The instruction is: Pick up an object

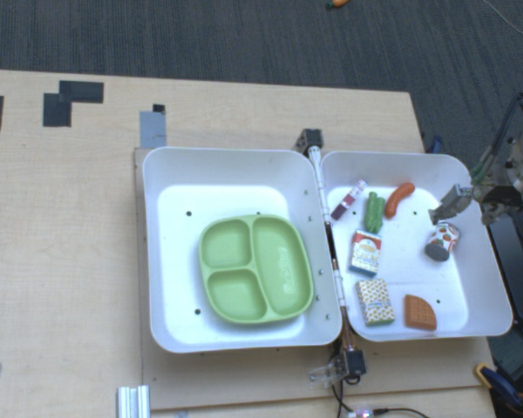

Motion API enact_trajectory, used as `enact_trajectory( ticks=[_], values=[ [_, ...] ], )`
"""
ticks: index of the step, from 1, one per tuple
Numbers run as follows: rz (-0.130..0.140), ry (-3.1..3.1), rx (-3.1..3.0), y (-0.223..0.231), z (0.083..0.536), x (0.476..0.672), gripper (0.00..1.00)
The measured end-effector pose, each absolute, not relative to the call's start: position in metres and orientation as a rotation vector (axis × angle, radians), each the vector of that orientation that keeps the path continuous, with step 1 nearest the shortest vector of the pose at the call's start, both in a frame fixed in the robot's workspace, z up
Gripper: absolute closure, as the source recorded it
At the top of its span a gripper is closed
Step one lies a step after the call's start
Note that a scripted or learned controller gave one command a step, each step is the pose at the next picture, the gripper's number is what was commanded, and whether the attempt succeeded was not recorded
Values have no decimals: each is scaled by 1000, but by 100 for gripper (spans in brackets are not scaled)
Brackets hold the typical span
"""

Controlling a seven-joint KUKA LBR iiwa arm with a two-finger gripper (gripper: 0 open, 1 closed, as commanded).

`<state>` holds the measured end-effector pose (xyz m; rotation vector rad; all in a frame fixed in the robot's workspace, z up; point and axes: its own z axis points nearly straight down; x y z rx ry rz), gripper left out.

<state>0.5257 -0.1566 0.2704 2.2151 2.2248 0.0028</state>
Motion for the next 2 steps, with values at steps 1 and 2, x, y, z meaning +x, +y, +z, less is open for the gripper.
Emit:
enact_trajectory(
  ticks=[1,2],
  values=[
    [1,2224,2220,-148,152,528,0],
    [9,2216,2214,-109,96,515,0]
  ],
)
